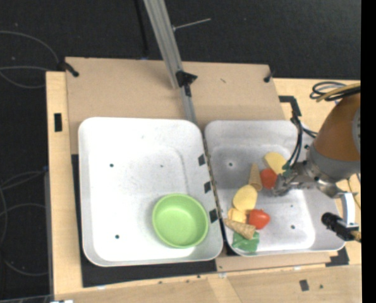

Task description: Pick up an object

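The gripper [281, 185] is hovering low in the right bin [238, 137], near its right edge; its finger state cannot be told. A red object [268, 178] is lying just beside it, toward the bin's centre.

Both white bins, the left bin [112, 144] and the right bin [238, 141], look like smooth moulded plastic with a dull, faintly speckled sheen. The green bowl [180, 220] is matt, smooth plastic, and the counter [225, 96] looks like pale, unvarnished wood board; the slanted pole [163, 33] above it appears brushed metal
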Controlling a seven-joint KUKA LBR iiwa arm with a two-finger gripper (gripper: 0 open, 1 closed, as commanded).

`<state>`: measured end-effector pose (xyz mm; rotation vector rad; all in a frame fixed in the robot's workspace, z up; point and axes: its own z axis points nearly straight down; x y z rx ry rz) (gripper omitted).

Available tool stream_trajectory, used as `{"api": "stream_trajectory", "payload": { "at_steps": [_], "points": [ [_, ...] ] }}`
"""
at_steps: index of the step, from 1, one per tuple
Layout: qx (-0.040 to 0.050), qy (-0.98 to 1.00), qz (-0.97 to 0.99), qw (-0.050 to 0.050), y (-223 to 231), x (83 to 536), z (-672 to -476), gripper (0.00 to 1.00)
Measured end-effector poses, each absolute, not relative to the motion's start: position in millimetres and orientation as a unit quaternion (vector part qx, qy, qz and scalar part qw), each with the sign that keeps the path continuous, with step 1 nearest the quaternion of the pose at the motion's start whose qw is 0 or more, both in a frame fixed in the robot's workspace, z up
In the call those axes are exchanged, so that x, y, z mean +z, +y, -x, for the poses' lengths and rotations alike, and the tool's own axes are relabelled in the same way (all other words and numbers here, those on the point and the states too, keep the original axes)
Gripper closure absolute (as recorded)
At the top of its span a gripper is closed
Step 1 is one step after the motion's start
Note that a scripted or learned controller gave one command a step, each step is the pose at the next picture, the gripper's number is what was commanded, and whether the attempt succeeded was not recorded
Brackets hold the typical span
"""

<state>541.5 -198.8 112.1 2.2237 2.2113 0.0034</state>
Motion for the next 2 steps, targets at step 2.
{"api": "stream_trajectory", "payload": {
  "at_steps": [2],
  "points": [
    [0.0016, 0.705, -0.709, 0.004, -217.8, 225.4, -534.9, 1.00]
  ]
}}
